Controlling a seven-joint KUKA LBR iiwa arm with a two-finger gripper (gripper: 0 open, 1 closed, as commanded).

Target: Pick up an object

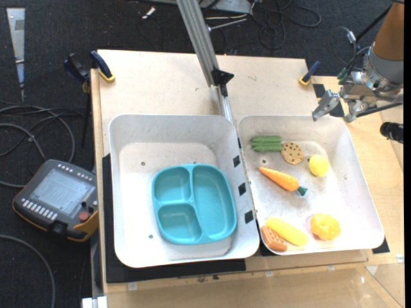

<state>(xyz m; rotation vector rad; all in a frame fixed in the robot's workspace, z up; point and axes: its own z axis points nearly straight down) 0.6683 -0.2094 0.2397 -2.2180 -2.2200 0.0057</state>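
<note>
Currently my jaws (pixel 335 108) hang above the right shallow white plastic bin's (pixel 359 181) far rim, fingers apart, gripping nothing. The orange plastic carrot (pixel 280 178) lies mid-bin, beside a yellow lemon (pixel 318 165). No legible writing.

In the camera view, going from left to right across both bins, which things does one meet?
Blue divided plate → green beans → carrot → cookie → small lemon → yellow pepper-like toy, and the pincer above the right bin's far corner.
</note>
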